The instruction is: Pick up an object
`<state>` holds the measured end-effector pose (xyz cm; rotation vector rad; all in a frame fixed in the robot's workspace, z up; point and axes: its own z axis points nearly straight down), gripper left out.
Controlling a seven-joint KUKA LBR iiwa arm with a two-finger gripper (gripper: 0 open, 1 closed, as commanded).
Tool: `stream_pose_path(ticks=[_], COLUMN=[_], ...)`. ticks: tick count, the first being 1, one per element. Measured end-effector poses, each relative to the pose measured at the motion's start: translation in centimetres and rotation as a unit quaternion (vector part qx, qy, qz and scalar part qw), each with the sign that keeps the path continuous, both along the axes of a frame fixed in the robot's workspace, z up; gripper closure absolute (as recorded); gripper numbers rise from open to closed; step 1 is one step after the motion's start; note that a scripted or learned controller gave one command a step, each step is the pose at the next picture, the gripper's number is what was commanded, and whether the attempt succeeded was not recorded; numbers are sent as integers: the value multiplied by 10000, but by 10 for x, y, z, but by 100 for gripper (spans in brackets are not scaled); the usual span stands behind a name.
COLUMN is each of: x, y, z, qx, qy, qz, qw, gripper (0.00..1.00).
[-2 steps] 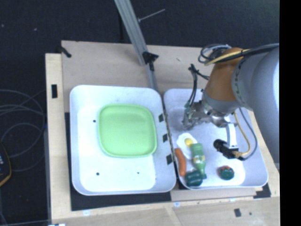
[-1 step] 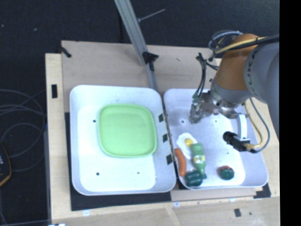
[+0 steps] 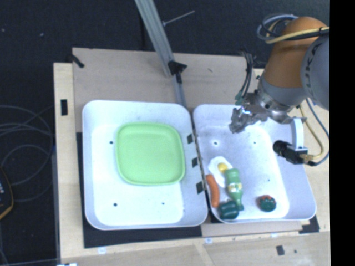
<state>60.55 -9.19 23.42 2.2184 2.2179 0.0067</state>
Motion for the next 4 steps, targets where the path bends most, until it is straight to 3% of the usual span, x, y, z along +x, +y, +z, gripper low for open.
stream_pose_path(ticks=[1,4], x=[0,-6], y=[-1,143], z=[11,15], qx=[2,7], qy=[24,27], qz=[1,20], qw=[10000,10000], gripper=[100,100])
